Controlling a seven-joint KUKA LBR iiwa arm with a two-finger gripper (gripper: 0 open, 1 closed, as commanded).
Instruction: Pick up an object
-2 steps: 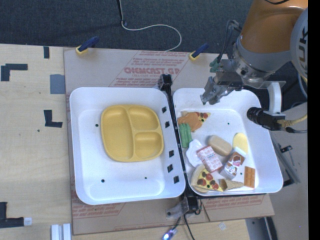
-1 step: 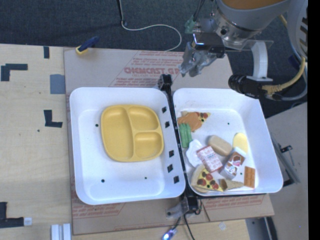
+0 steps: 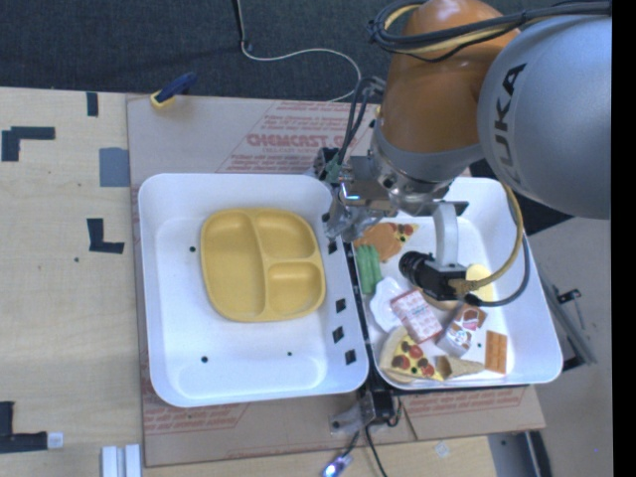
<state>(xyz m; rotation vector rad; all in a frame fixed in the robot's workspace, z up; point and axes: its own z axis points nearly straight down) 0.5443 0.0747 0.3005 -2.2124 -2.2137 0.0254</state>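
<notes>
Glossy yellow plastic tray (image 3: 262, 264); smooth white bin (image 3: 169, 266).

The grey arm (image 3: 556, 107) reads "KU"; the cardboard (image 3: 248, 137) bears unreadable red lettering.

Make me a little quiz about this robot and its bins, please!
1. True or false: the yellow tray lies in the right bin.
2. Which toy lies nearest the front edge of the right bin? A) pizza slice B) green stick C) yellow tray
3. Fill in: the yellow tray has ___ compartments.

Key:
1. False; it lies in the left bin.
2. A
3. three
</notes>
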